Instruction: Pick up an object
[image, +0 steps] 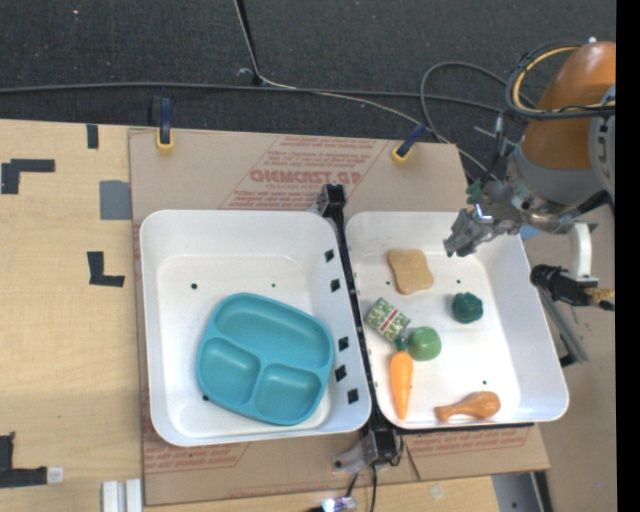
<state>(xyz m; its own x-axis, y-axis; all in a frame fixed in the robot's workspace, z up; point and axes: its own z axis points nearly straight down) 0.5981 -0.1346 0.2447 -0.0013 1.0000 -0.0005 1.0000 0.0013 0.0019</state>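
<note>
Grey tool (466, 238) above right bin's (540, 330) far edge

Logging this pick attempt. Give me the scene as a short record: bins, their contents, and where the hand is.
left bin: holds a blue divided tray
right bin: holds six small items
far item: tan bread slice
right-side item: dark green broccoli-like piece
centre items: green patterned packet, green round fruit, orange carrot
near item: tan drumstick
hand: over the right bin's far right corner, apart from all items
holding: nothing seen between its fingers
</note>
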